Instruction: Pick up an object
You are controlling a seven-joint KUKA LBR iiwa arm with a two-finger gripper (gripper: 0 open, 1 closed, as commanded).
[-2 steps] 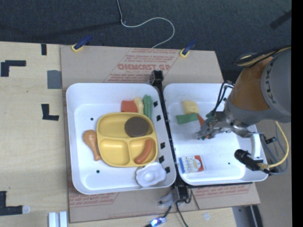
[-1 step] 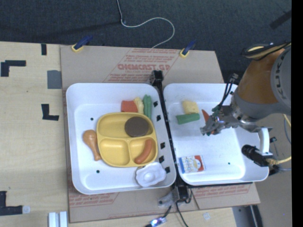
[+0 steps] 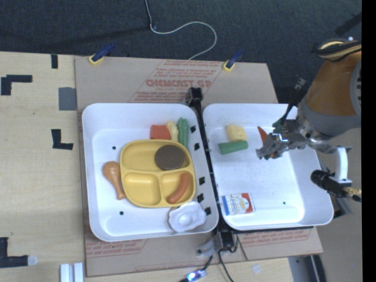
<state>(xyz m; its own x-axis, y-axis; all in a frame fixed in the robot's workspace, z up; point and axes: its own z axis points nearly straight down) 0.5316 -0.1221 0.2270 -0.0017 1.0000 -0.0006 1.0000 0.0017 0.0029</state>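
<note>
My gripper (image 3: pixel 269 151) hangs low over the right bin (image 3: pixel 294 216); can't tell its grip state. An orange-red piece (image 3: pixel 261 134) lies just beside it toward the bin's back wall. A green block (image 3: pixel 233 147) sits near on the divider side, touching a yellow block (image 3: pixel 237 133) behind it, and a small carton (image 3: pixel 237 204) lies farther off toward the front rim.

Robotics lab: bins (image 3: pixel 94 157) on cardboard-covered bench (image 3: pixel 176 78)

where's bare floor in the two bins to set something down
Right white bin: bare floor between the green block, the small printed carton and the gripper. Left white bin is crowded by the yellow divided plate.
</note>
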